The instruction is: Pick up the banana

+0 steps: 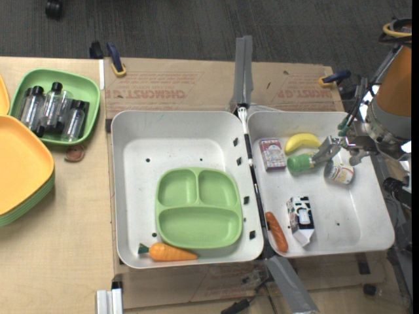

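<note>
The yellow banana (302,141) lies in the far part of the right bin (366,234), next to a green round object (300,163) just in front of it. My gripper (335,150) hangs at the bin's right side, a little to the right of the banana and the green object, close above a small white jar (339,173). Its fingers (325,150) look spread, with nothing between them. The banana lies free in the bin, apart from the gripper.
The right bin also holds a pink card box (272,154), a black-and-white packet (301,218) and a red-orange sausage-like piece (277,232). The left bin (131,175) holds a green divided plate (199,208) and a carrot (169,252). A green tray of bottles (55,106) and orange plates (23,172) sit left.
</note>
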`<state>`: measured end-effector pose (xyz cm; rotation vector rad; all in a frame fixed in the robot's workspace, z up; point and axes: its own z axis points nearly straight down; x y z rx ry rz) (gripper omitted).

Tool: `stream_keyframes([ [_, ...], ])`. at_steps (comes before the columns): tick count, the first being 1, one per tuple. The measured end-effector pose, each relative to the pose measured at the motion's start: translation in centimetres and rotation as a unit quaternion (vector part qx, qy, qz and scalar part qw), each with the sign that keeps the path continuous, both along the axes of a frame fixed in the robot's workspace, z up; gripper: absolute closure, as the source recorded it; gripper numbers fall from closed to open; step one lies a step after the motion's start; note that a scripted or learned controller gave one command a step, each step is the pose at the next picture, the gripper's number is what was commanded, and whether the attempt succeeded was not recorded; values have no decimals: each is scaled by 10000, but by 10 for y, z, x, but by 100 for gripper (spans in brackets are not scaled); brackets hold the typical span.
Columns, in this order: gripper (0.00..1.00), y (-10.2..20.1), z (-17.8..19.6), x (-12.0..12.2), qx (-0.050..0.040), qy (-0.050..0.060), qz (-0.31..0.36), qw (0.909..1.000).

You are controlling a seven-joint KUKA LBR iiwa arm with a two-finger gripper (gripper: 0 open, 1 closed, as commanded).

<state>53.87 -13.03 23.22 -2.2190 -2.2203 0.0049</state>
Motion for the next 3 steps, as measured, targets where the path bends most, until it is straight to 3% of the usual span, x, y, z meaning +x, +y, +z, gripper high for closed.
stream_keyframes([
  [1, 0, 5, -74, 66, -4, -7, -389, 9992],
  [2, 0, -1, -141, 105, -8, -14, -369, 9993],
  [3, 0, 24, -141, 110, -9, -13, -78, 10000],
])
